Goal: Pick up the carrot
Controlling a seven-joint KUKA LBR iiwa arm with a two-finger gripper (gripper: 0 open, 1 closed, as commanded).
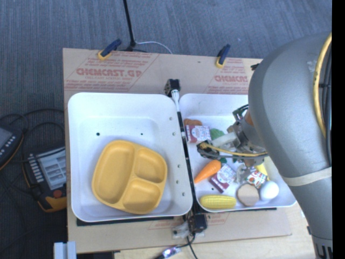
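The big grey robot arm (291, 117) is looming over the right-hand shallow white plastic bin (215, 104) and hiding much of that bin's right side. Its gripper (241, 136) is hanging above the clutter, just up and to the right of the target. Whether it is open or closed I cannot tell.

The orange plastic carrot (207, 171) is lying tilted on the right bin's floor, near the wall between the bins, with its thin tip pointing toward the near-left corner.

The risk, as I am judging it, is crowding. The carrot is sitting just beside a red-and-white packet (222, 178), so a descent could be catching that packet instead. It could also be nudging the tapered carrot so that it slips free.

Counting downward:
- two bins
- one yellow three-compartment plastic plate (129, 175), lying in the left-hand white bin (108, 107)
- one carrot
- one yellow corn cob (218, 201)
- one tan rounded piece (248, 195)
- one white egg (269, 189)
- two packets, with the second packet (200, 131) lying further back
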